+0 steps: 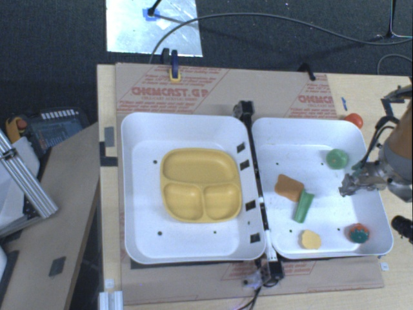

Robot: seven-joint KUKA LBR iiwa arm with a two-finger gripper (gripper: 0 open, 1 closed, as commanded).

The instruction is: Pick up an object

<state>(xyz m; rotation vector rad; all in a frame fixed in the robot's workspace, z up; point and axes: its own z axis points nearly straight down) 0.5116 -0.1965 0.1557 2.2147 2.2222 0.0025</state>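
- Our gripper (349, 185) hangs low over the right bin (322, 137); we cannot tell its state, and nothing shows in it.
- Green ball (337, 159) sits just up-left of it, the red-and-teal toy (358, 233) below, the orange block (289, 187) and green stick (303, 206) farther left.
- We judge a drop here risks bare floor, or nudging the ball away.

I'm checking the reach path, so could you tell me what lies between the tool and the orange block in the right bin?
In the camera view, only bare white bin floor lies between the tool and the orange block; the green cylinder sits just below that line.
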